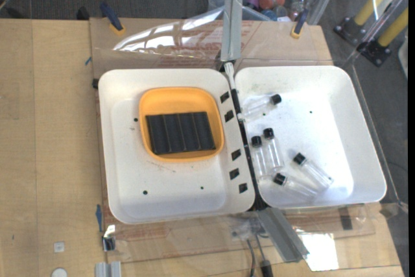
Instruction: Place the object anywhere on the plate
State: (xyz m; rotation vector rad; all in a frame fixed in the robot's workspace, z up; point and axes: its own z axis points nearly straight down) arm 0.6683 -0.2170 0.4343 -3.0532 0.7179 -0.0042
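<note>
I cannot tell my pincer's state; clear black-capped vials (pixel 285 162) lie in the right bin (pixel 337 84), apart from the orange plate (pixel 180 98).

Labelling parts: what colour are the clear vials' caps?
Black caps on the clear vials, camera view.

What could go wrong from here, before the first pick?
1. The clear vials with black caps lie clustered, some touching, in the right bin; a grasp may nudge neighbours or catch two.
2. They are transparent on white, so likely hard to locate.
3. The orange plate already carries a black ribbed block; a round vial dropped there might roll off.
</note>
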